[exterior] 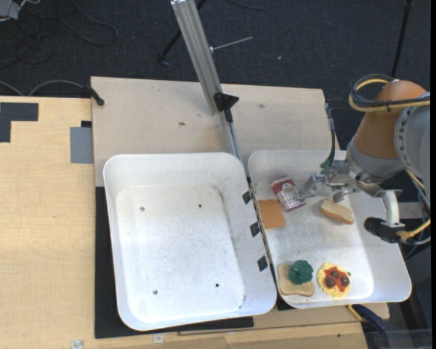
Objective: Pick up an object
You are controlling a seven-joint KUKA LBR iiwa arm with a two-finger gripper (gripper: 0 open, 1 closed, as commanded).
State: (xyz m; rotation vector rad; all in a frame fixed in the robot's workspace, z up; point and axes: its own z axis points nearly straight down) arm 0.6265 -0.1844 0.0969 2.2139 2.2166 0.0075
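The reach step is judged to be in hand: the pincer is seen low in the right bin, beside the red can. Its spread cannot be told. A centred descent over the can is called for next.

No legible text, brand or number found; print on small red-and-white packet in right white bin too blurred.

A robotics lab is indicated by loose cables on dark carpet, an aluminium mast (camera mount, seemingly) and white bins.
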